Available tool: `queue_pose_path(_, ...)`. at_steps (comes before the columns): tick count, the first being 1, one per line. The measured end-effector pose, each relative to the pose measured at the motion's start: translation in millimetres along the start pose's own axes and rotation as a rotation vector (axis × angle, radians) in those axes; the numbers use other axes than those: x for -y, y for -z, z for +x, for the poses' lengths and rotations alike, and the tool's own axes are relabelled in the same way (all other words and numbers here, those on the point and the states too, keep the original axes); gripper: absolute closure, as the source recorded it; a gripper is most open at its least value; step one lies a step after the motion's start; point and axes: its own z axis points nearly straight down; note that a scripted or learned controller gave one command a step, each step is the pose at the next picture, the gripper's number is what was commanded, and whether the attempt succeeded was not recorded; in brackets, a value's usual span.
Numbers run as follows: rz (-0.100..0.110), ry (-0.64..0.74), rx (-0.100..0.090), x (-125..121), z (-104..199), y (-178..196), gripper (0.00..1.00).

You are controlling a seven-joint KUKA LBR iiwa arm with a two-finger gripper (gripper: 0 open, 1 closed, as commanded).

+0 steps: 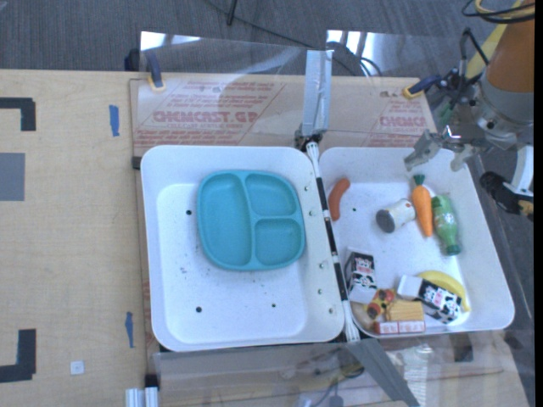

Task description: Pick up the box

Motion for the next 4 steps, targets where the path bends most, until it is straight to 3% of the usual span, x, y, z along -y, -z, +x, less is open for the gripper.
queue_pose_path(1, -0.03, 0.082, 0.008, 19, -57, -118, 0.0)
queue_pose_path(2, -0.004, 0.077, 0.002, 77, -68, -43, 0.0)
queue_pose_path(3, 0.002, -0.252, -0.002, 93, -49, -76, 0.0)
queue_pose_path(4, -0.002, -0.506, 0.002, 84, -60, 42, 0.0)
